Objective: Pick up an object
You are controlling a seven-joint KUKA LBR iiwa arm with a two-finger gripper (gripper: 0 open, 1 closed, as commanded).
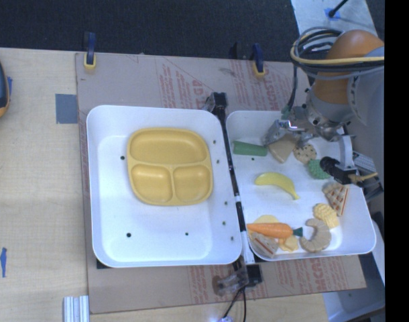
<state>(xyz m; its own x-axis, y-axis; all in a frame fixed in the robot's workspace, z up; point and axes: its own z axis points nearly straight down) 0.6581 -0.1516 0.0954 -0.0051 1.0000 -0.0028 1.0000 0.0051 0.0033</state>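
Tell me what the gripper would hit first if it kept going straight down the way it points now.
Most likely the tan toy piece at the back of the right bin: the gripper hangs right above it, pointing down. The cookie lies just beside it. Depth is hard to judge from this slanted view.

Tray [169,165] in left bin [107,237]; banana [277,183] in right.

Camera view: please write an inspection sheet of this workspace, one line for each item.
Surface: cardboard sheet on a wooden bench, held by clamps.
Job's things: right bin holds banana, carrot, green stick, waffle and other toy food.
Clutter: yellow divided tray in left bin.
Grippers: gripper low over the right bin's far edge.
Cables: loop on the arm; cord at near edge.
Surroundings: dark floor.
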